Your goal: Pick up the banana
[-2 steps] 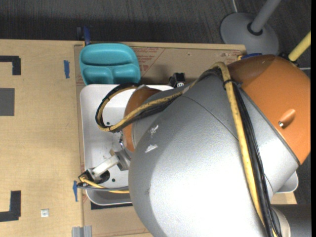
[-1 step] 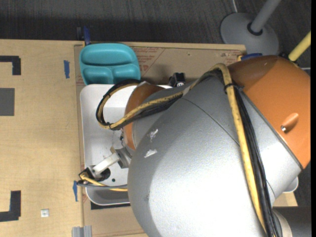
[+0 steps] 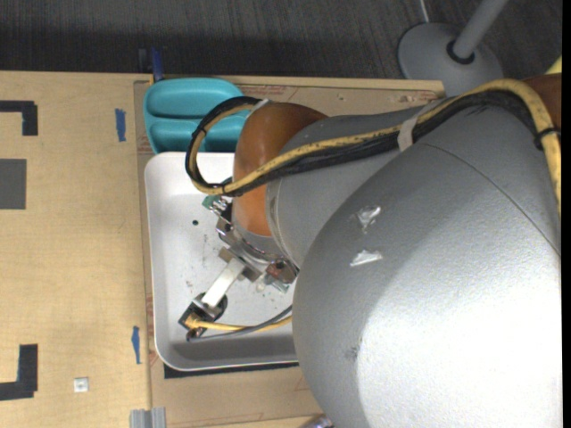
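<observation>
Over the white bin (image 3: 169, 239): the grey arm (image 3: 428, 266) reaches in from the right and bends steeply down. Its orange band (image 3: 268, 150) hangs above the bin's right half, so the wrist points at the bin floor, a pose that suits a grasp from above.
End effector (image 3: 252, 259): it sits low beneath the orange band, near the middle of the bin floor. The wrist covers the end effector from above, so I cannot tell how far open it is or whether it has hold of anything.
Banana: its place cannot be told. The arm's bulk covers the right part of this bin and everything beyond it. I judge that the banana most likely lies beneath the arm, perhaps right under the wrist, since that is where the arm is aimed.
Bin floor: the bare left part carries a few dark specks.
Teal thing (image 3: 183, 105): a rounded teal plastic piece lies at the bin's far edge, apart from the wrist and out of the way of a grasp.
Table (image 3: 71, 239): it is cardboard-brown, with blue tape marks (image 3: 120, 125) beside the bin's corners, probably marking where the bin must stand.
Step in hand: probably the descent or the closing on the banana, though which of the two is unclear.
Risk: a curved, smooth fruit can slip sideways on the slick white floor if it is pinched off-centre.
</observation>
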`<state>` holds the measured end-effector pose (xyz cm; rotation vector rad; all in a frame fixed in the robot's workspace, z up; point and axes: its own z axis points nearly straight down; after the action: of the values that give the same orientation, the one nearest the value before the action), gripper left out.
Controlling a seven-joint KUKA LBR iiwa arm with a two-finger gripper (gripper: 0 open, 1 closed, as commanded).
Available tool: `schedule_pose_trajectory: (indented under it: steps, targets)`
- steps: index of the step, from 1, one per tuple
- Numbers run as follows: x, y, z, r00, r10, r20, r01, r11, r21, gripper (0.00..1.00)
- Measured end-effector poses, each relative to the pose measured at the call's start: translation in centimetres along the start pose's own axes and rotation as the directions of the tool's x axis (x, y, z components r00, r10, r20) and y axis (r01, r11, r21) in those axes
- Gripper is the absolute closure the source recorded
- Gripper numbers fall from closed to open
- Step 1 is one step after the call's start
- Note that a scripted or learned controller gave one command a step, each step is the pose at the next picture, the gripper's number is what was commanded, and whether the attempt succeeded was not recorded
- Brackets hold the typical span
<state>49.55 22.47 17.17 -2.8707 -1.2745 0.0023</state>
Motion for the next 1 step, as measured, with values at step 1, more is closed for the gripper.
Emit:
schedule_pose_trajectory:
  steps: [1]
  targets:
    - [-0.01, -0.01, 0.01, 1.0, 0.0, 0.001, 0.0, 1.0, 0.001, 0.0]
